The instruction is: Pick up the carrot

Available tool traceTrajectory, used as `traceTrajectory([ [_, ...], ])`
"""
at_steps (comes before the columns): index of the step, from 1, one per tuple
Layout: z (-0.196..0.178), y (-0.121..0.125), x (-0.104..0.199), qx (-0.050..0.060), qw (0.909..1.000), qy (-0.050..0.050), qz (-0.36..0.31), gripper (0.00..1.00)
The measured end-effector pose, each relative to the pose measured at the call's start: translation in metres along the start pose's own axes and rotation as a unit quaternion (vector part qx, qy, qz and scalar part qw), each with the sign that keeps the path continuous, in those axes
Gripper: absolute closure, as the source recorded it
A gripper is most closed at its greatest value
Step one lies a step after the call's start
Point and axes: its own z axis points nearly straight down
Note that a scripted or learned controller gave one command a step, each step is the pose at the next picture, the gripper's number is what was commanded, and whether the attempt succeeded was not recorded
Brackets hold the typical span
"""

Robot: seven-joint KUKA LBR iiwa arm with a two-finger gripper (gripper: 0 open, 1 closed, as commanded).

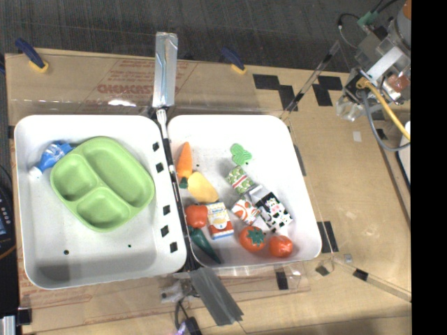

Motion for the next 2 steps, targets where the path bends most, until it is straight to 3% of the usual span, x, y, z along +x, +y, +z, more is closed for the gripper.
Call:
traceTrajectory([
  [1, -0.0133, -0.0299, -0.0436, 0.002, 0.9895, -0.002, 0.145, 1.0],
  [2, -0.019, -0.0305, -0.0402, 0.004, 0.9903, -0.007, 0.138, 1.0],
])
